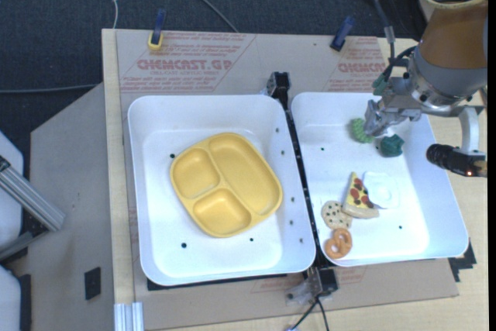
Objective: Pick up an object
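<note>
The grey arm with its orange band reaches in from the right and ends in the gripper (381,122), which hangs low over the far part of the right shallow white bin (411,244); whether it is open or closed cannot be told. Directly at its tip sit two green toy pieces: a light green leafy piece (359,129) on its left, close to the bin's far wall, and a dark green lump (390,145) just nearer the camera. Nothing is visibly held.

Towards the near left of this bin lies a toy pizza slice with red and yellow topping (357,196), its long axis running from the far tip towards the near crust, slightly tilted. Touching or just beside its near left are a round beige cookie with dark chips (332,214) and an orange pretzel-shaped toy (338,243), the pretzel close to the bin's near rim. The bin's middle and right side are bare.

In the left shallow white bin (155,120) a yellow three-compartment plastic tray (225,183) sits centred and rotated, its long axis running diagonally, with room on all sides. A black clamp (278,84) sits where the bins meet at the far edge of the counter (201,58)
</note>
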`<state>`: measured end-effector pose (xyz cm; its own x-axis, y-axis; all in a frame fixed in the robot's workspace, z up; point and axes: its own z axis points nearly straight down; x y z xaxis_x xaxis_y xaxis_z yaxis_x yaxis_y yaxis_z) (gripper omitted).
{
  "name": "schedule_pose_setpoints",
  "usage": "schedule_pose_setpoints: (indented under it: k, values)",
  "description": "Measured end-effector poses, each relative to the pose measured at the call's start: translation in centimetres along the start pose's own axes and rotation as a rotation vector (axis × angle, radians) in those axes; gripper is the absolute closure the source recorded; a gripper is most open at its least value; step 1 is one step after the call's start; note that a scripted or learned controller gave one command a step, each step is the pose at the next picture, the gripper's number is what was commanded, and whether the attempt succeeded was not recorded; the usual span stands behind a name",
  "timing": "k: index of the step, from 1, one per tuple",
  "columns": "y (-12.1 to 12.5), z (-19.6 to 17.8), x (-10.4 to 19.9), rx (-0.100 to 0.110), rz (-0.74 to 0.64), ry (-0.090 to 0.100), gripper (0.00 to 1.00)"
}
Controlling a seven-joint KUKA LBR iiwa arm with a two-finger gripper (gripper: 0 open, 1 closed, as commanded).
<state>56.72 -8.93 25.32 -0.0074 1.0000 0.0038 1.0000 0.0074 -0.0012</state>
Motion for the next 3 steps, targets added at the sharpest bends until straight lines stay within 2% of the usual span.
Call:
schedule_pose_setpoints:
  k: [2,3]
  values:
    - [1.8,2.0,11.5,0.003,0.003,-0.002,1.00]
    - [2.7,1.3,17.2,-0.004,0.000,-0.001,1.00]
